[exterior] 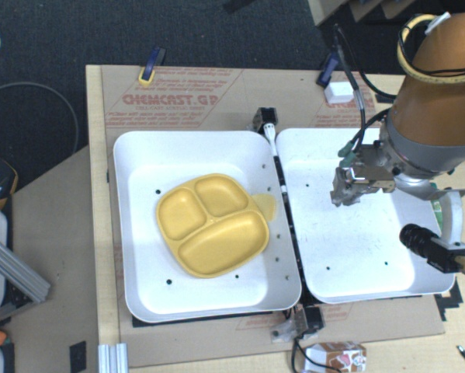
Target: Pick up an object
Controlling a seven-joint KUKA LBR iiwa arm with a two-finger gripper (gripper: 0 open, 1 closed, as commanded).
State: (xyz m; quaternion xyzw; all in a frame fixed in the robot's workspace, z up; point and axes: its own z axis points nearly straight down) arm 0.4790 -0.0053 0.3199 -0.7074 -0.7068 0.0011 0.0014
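Camera view: gripper [347,195], state not discernible, is poised over right bin [356,278]; yellow tray [211,224] in left bin [131,208] could be missed.

Yellow divided plate [211,224] in a white bin [135,208]; brown board [178,95] printed with red lettering

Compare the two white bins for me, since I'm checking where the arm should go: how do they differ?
The left bin holds a yellow divided tray; in the right bin I see no loose object. The gripper hangs over the right bin, not the left one. Both are shallow, white, with rounded corners, and sit side by side.
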